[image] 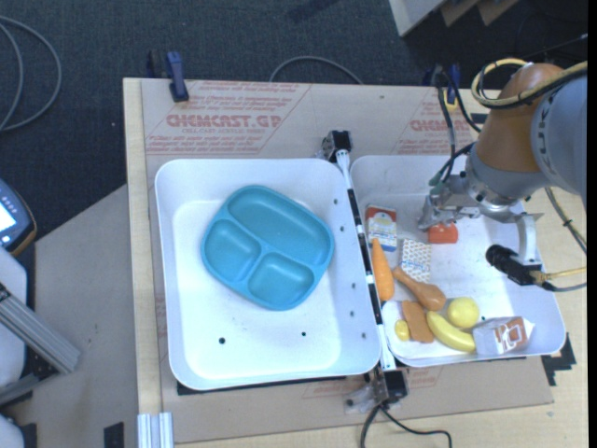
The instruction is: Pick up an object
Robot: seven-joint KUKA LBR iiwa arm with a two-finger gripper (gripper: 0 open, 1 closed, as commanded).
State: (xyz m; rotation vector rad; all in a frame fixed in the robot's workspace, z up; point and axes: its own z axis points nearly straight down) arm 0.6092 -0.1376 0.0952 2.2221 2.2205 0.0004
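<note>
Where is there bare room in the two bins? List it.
Left bin: free along the near wall below the blue tray, and a strip at the far wall. Right bin: crowded near the carrot and banana; bare patch mid-right, below the gripper.

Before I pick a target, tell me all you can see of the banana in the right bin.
The banana is yellow, smooth and curved, and looks like a plastic toy. It lies flat near the front of the right bin, running at a slant. A round yellow fruit touches its upper side, an orange piece lies against its left end, and a small carton sits at its right end. The gripper is well away, toward the back of the bin.
</note>
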